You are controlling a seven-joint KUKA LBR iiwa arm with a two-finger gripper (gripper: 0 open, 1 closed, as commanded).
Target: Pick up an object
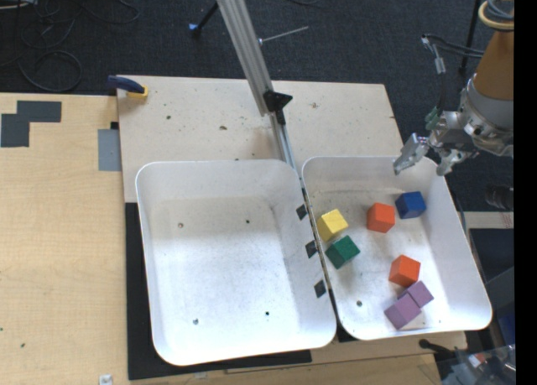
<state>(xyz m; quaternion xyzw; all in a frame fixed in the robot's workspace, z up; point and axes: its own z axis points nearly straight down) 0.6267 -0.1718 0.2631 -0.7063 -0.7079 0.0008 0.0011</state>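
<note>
Seven blocks sit in the right bin [470, 291]: yellow block [333, 222] touching green block [342, 251] by the left wall, orange block [381, 216] beside blue block [410, 204] near the far end, another orange one [404, 270], and two purple blocks [409, 303] touching at the near end. My gripper [425, 155] hangs over the bin's far right corner, above the blue block, fingers spread, nothing between them. Left bin [147, 207] sits alongside. No readable labels or writing on anything.
</note>
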